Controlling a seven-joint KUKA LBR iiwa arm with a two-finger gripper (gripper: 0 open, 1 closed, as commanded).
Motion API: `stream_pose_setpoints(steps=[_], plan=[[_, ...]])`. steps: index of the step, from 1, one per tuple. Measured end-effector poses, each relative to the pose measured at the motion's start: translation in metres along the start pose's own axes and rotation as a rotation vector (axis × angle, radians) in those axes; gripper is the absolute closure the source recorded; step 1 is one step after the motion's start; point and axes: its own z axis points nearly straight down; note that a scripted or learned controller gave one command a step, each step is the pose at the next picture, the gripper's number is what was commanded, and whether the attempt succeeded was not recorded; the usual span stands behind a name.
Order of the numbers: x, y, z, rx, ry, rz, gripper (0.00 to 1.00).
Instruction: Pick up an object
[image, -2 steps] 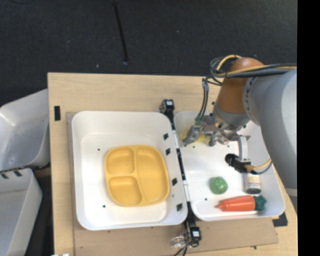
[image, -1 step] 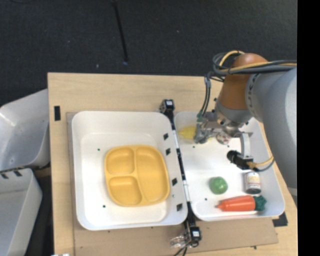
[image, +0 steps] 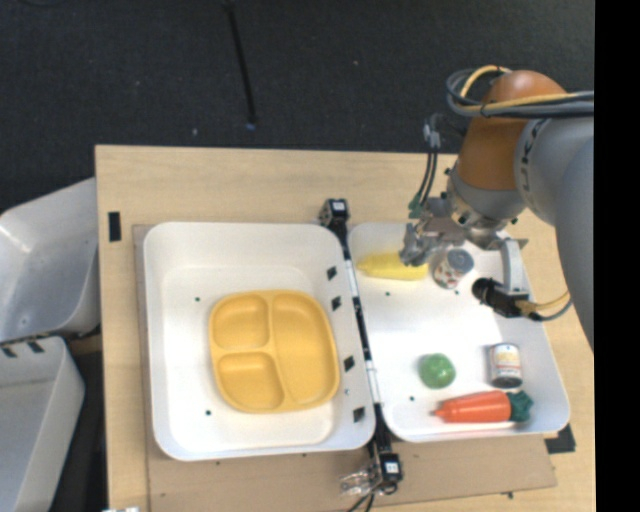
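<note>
Wooden bench (image: 120, 180) carries two white bins: left (image: 160, 260) holds one yellow divided tray (image: 272, 350); right (image: 400, 310) holds four items (banana (image: 385, 267), green ball (image: 436, 370), can (image: 506, 364), carrot (image: 482, 406)). Gripper (image: 425, 245) over banana; finger state indeterminate.

No legible text, brand, number or sign anywhere in the camera view. The one candidate is a small can (image: 506, 365) in the right bin (image: 470, 320), just right of the green ball (image: 436, 371) and just above the leafy end of the toy carrot (image: 484, 407). Its wrapper shows a pale band with a yellowish patch and a dark lower band; any print on it is too small and blurred to read. The yellow divided plate (image: 273, 350) carries no visible markings.
</note>
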Motion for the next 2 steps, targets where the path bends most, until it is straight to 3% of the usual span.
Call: stream_pose_setpoints(steps=[1, 2], plan=[[-0.001, 0.002, -0.054, 0.001, 0.000, -0.006, 1.00], [0.047, 0.021, -0.062, 0.003, 0.001, -0.007, 1.00]])
